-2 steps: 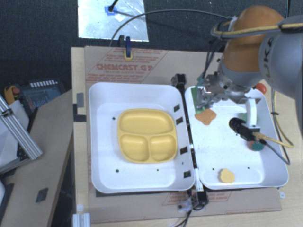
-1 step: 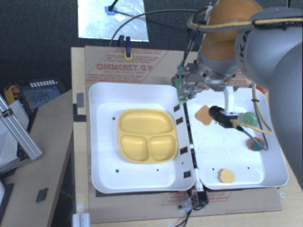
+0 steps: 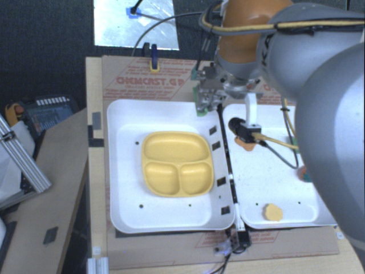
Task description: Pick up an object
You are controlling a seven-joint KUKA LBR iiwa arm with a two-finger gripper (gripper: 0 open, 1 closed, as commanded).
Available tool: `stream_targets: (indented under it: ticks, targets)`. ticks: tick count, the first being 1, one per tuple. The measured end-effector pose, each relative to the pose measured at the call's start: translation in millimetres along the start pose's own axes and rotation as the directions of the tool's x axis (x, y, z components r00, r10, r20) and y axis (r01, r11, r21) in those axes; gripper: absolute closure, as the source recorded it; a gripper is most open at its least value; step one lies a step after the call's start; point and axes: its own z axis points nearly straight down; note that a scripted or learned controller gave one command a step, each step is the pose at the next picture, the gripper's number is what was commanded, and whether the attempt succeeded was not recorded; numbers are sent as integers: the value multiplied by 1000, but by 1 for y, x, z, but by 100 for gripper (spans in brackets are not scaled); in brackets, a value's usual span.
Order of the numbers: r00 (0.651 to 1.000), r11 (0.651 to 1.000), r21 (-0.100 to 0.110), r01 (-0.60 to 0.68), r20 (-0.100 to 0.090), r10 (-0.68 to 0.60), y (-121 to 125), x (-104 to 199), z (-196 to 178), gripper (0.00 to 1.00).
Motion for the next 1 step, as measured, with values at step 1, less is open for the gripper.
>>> stream_targets:
  ticks: [1]
  targets:
    - [1000,1000,1,-3,2,3,-1,-3,0,0]
